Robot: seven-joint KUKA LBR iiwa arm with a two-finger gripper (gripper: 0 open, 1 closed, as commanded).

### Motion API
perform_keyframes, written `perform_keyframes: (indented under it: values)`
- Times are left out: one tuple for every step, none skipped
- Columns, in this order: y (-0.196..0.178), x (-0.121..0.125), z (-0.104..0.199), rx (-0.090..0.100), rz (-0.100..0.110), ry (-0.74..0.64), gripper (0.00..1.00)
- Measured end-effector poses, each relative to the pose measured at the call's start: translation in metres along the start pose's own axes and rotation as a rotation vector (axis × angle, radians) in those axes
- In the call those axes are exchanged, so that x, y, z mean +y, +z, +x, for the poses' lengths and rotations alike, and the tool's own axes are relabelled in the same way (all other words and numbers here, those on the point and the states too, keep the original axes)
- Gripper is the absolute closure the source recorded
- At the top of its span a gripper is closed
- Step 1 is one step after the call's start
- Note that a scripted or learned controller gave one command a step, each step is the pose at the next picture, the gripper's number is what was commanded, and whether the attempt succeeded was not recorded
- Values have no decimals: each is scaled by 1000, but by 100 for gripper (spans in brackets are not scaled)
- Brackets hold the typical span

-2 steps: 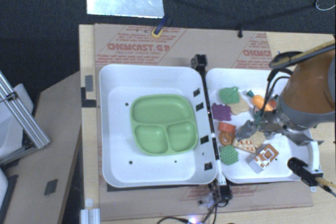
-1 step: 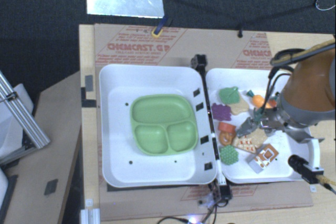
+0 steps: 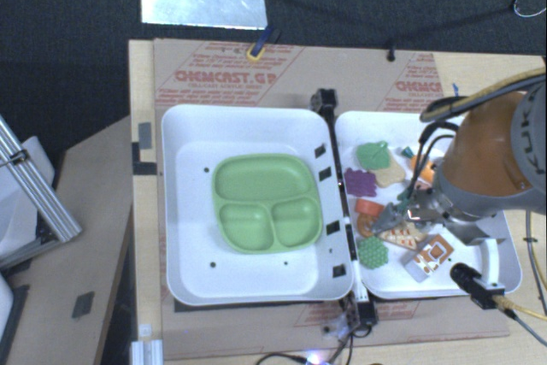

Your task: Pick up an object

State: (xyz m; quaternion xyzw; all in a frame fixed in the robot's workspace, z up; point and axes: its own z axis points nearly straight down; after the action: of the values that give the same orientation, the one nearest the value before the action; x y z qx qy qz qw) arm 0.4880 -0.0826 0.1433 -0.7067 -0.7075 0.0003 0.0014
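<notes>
1. Camera view, right of frame: arm reaches in from the right; claw (image 3: pixel 395 216) sits low over the right bin (image 3: pixel 504 269), tips among the toy pile. Can't tell how far open it is, or whether it has hold of anything; too small and dark.
2. Likely target: orange piece (image 3: pixel 368 207) just left of the tips, touching or nearly so. Neighbours crowd it: purple grape-like toy (image 3: pixel 360 181) above, bumpy green round toy (image 3: pixel 373 251) below, green leafy toy (image 3: pixel 373 155) further up, waffle-like tan piece (image 3: pixel 430 253) lower right.
3. Handling, a judgement: looks like small plastic play food, so light, stiff, fairly slick, not fragile. Best taken across its narrow sides; flat pieces may slide off.
4. Surface: smooth white bin floor, shallow walls; things will skid if nudged.
5. Room: tight. The pile is packed near the divider (image 3: pixel 338 184) at centre frame.
6. Left bin (image 3: pixel 184 184) holds a green divided tray (image 3: pixel 263 203), well apart from the pile. Tabletop (image 3: pixel 222 73) around the bins is cardboard-covered.
</notes>
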Motion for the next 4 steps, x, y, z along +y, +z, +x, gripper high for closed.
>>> perform_keyframes:
  values:
    - [48,3,-2,-6,-11,1,0]
    - [34,5,-3,-8,-18,2,100]
    - [-9,4,-4,-2,-7,-2,100]
    - [-73,3,-3,-3,-10,-3,100]
